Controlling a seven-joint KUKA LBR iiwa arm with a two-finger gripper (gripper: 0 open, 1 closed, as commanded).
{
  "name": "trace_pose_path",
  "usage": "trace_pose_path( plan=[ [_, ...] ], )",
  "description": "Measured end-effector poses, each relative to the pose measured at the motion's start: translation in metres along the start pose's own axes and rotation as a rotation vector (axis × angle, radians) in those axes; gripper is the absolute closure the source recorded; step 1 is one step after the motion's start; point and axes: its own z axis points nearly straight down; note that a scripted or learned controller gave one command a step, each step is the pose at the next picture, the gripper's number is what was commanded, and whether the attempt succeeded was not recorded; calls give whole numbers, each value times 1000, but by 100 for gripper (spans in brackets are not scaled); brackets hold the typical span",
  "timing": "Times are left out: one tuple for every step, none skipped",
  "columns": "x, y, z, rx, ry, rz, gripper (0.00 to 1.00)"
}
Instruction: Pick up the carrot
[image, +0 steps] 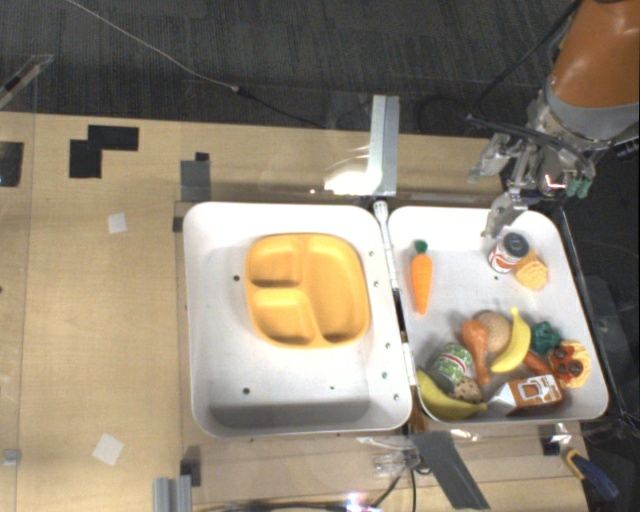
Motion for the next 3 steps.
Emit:
trace_pose_path(
  plan=[
    [4, 15, 119, 0, 6, 277, 0],
    [41, 17, 187, -3, -11, 385, 0],
    [39, 17, 187, -3, -12, 367, 0]
  ],
)
